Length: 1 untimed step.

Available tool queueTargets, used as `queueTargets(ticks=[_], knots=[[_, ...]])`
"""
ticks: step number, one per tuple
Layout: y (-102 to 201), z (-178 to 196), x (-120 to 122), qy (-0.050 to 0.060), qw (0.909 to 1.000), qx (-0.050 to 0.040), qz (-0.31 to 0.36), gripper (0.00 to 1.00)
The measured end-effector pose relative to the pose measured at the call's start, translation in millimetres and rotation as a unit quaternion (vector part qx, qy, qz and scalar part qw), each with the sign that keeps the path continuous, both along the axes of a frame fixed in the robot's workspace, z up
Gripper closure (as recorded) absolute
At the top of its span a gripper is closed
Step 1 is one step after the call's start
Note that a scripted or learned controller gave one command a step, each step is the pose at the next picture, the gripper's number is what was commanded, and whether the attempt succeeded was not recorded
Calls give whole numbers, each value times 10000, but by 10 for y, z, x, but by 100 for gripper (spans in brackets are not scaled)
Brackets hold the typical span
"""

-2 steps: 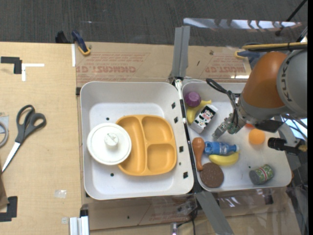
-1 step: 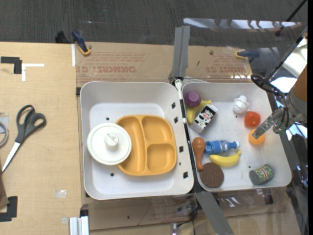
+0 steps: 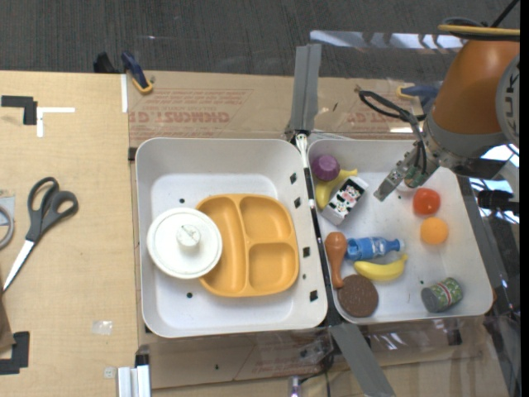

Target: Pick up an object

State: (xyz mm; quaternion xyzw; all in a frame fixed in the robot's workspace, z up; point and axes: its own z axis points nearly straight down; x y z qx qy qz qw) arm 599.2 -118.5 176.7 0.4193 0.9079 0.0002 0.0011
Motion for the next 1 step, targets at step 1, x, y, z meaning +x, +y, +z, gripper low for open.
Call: queueTargets(ticks=[1], knots=[[-464,586,-665,5,9948,-4,1022,100]])
